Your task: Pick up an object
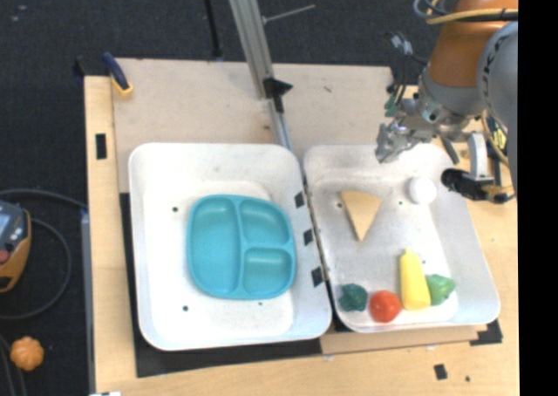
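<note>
My claw (390, 143) hangs over the right bin's (475, 237) far edge (can't tell its grip state from up here). The tan wedge (360, 211) lies in that bin, near the claw, apart from it.

Hidden and cut-off parts

The arm (471, 37) is cut off by the right edge. The gripper (390, 143) is too small and blurred to be judged. The green item (441, 286) is partly covered by the yellow piece (413, 278).
</note>
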Robot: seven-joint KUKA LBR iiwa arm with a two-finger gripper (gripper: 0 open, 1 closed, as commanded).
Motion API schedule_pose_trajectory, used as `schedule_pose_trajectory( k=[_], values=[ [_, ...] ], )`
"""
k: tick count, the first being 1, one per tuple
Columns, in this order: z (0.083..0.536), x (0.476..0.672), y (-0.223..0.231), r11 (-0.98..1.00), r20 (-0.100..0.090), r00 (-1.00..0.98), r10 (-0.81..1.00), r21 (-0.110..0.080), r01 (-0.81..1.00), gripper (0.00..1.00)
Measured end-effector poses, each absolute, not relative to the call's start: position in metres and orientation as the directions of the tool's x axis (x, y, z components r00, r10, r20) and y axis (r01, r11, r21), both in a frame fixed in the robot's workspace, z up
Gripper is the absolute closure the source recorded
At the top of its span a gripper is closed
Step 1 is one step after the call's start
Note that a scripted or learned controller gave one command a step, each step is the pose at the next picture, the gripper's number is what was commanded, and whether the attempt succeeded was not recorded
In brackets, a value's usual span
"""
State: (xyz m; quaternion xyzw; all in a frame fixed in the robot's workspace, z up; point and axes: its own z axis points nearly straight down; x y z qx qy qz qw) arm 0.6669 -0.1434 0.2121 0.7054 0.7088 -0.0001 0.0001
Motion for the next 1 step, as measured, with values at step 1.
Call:
schedule_pose_trajectory(
  k=[1],
  values=[
    [0.2079,0.6631,-0.0914,0.006,0.0,-0.006,1.0,0.0,1.0,1.0]
  ],
)
